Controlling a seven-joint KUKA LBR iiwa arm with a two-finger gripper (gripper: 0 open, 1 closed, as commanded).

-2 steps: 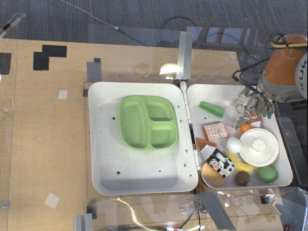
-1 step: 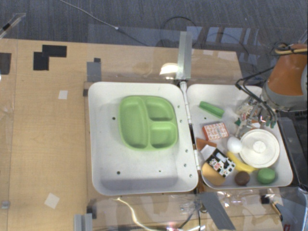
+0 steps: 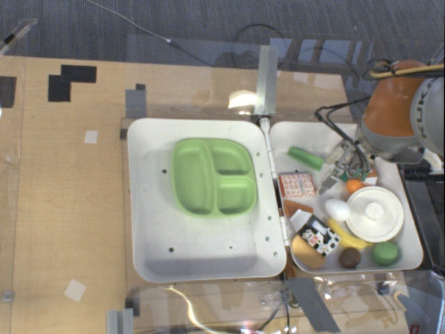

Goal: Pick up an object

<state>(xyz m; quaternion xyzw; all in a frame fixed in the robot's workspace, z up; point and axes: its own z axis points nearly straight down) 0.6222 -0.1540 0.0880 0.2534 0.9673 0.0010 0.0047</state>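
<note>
My gripper (image 3: 336, 171) hangs over the middle of the right bin (image 3: 411, 207), open with nothing between its fingers. Just left of it lies a green cylinder (image 3: 306, 158). A small orange ball (image 3: 355, 185) sits right beside it on the lower right, and a white egg (image 3: 336, 208) lies below it. A red-and-white patterned box (image 3: 296, 184) rests at the bin's left side. The grey arm with its orange band (image 3: 391, 110) comes in from the upper right.
The right bin also holds a white round bowl (image 3: 374, 213), a yellow banana (image 3: 350, 236), a brown ball (image 3: 350, 257), a green ball (image 3: 384, 253) and a black-and-white dotted item (image 3: 318, 237). A green divided plate (image 3: 212, 176) lies in the left bin (image 3: 153, 242).
</note>
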